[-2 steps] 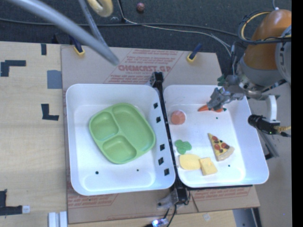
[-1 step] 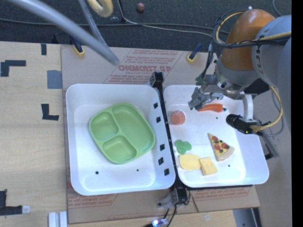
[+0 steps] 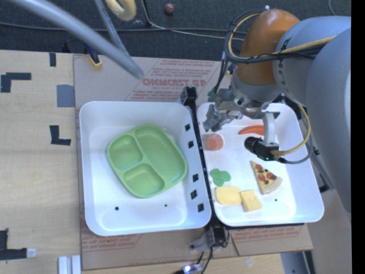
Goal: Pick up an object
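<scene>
My gripper point(image 3: 215, 122) hangs over the far left part of the right bin point(image 3: 308, 210), just above a round pink slice point(image 3: 214, 142) that lies on the bin floor. Nothing shows between its fingers. In the same bin lie an orange-red carrot-like piece point(image 3: 251, 130), a pizza slice point(image 3: 266, 177), a green leafy piece point(image 3: 220, 177), a yellow piece point(image 3: 228, 196) and a tan cracker block point(image 3: 250, 200).
The left bin point(image 3: 91, 153) holds a green divided tray point(image 3: 147, 160). A black divider with clips runs between the bins. The arm's grey body and orange band cover the right bin's far right. A black cable part point(image 3: 259, 149) hangs near the carrot.
</scene>
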### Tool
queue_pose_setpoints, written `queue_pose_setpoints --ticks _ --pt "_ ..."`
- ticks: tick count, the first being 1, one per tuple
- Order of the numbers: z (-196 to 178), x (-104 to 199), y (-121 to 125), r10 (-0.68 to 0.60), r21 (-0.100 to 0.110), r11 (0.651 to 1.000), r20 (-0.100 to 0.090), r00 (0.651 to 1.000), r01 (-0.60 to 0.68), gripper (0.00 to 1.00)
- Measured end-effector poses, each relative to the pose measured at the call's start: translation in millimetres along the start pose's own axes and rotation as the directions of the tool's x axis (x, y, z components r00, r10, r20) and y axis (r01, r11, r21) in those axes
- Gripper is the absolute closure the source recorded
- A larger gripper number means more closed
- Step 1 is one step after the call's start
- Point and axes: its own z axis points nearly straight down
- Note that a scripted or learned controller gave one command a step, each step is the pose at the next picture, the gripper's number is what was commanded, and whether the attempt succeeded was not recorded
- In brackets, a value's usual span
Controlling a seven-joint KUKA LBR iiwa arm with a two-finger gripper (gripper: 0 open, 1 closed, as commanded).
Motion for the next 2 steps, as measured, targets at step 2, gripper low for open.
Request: queue_pose_setpoints --ticks 2 --pt "-11.9 94.5 19.4 0.001 -0.002 1.000 0.000 1.000 -0.001 1.00"
